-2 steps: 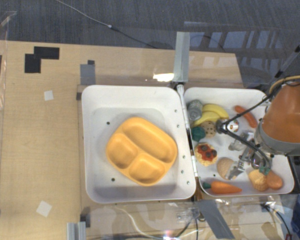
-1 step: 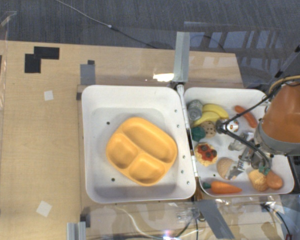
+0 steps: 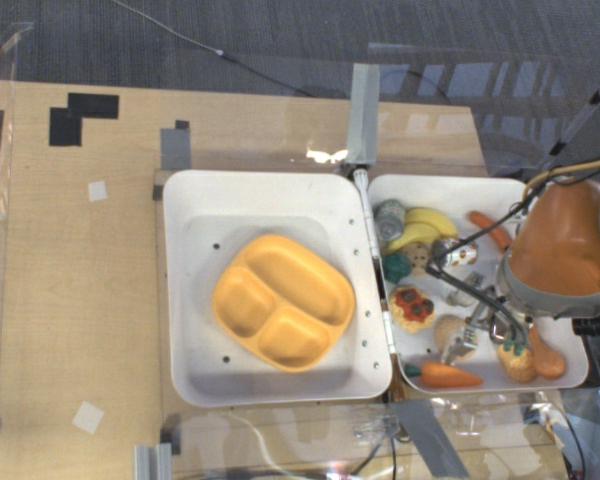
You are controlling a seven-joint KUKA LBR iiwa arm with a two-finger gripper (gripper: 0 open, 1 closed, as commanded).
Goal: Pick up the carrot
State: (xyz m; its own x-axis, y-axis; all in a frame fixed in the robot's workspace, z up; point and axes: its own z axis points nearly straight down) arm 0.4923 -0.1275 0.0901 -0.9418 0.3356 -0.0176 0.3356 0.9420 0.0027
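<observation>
The carrot point(image 3: 450, 375) is orange with a green stub at its left end. It lies flat along the front wall of the right bin point(image 3: 480, 186). My gripper point(image 3: 485, 334) hangs over that bin's front half, just above and to the right of the carrot and apart from it. Its fingers point(image 3: 464, 344) look spread open with nothing between them. The arm's orange band point(image 3: 565, 243) covers the bin's right side.
Around the gripper in the right bin lie a banana point(image 3: 426, 230), a tin can point(image 3: 389, 218), a red-topped toy point(image 3: 412, 306), a beige lump point(image 3: 446, 329) and an orange-red stick point(image 3: 487, 228). A yellow divided plate point(image 3: 283, 300) sits in the left bin point(image 3: 190, 268).
</observation>
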